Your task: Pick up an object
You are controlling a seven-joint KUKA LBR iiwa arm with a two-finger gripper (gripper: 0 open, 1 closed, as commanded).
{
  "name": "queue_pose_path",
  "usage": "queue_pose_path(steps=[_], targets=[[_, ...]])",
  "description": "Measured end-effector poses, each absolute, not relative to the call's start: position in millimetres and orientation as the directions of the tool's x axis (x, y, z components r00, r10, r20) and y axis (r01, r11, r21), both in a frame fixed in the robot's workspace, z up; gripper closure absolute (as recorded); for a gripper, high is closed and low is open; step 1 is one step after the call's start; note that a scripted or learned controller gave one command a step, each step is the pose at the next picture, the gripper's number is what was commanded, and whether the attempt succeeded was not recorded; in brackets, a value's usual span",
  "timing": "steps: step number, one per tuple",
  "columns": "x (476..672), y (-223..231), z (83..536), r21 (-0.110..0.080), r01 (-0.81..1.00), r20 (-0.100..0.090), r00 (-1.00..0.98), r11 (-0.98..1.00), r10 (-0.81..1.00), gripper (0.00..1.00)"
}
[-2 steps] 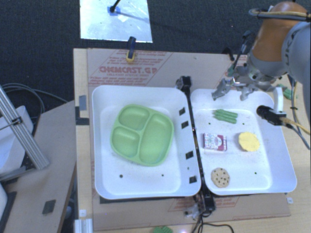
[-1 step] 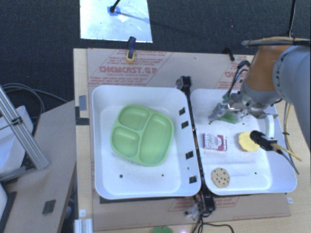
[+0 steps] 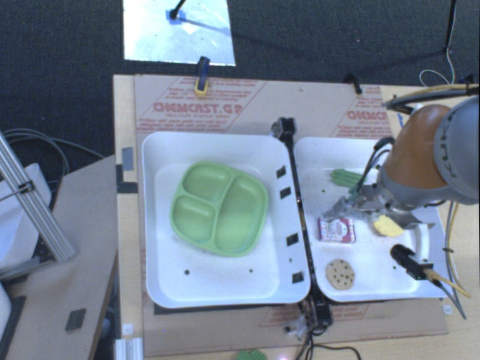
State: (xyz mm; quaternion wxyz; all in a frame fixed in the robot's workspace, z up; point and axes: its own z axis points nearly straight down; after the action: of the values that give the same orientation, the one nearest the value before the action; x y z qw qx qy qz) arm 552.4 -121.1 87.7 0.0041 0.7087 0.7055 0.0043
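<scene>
My gripper [image 3: 351,205] hangs low over the middle of the right bin [image 3: 315,160], reaching in from the right. Just below and left of it lies a small red and white packet [image 3: 337,229]. A green item [image 3: 346,177] rests a little above the gripper, toward the bin's back. A yellow piece [image 3: 388,226] lies to the gripper's right, partly under the wrist. A round chocolate-chip cookie [image 3: 340,274] sits near the bin's front edge. Nothing is visibly held.
The left bin [image 3: 161,261] holds a light green divided plate [image 3: 220,208]. A black divider with clips [image 3: 292,201] runs between the two bins. Cardboard lies under both bins, and the arm's grey and orange body covers the right bin's right side.
</scene>
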Motion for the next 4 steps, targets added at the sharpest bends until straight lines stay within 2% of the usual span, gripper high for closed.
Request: queue_pose_path(steps=[1, 2, 3, 4], targets=[[624.5, -145.0, 86.2, 0.009, 1.000, -0.003, -0.005, 0.005, 1.000, 0.00], [576.5, -133.0, 83.9, -0.003, 1.000, 0.001, 0.000, 0.000, 1.000, 0.00], [578.7, -133.4, 84.5, 0.002, 1.000, 0.000, -0.001, 0.001, 1.000, 0.00], [604.1, -122.6, 85.2, 0.005, 1.000, 0.000, -0.006, 0.006, 1.000, 0.00]])
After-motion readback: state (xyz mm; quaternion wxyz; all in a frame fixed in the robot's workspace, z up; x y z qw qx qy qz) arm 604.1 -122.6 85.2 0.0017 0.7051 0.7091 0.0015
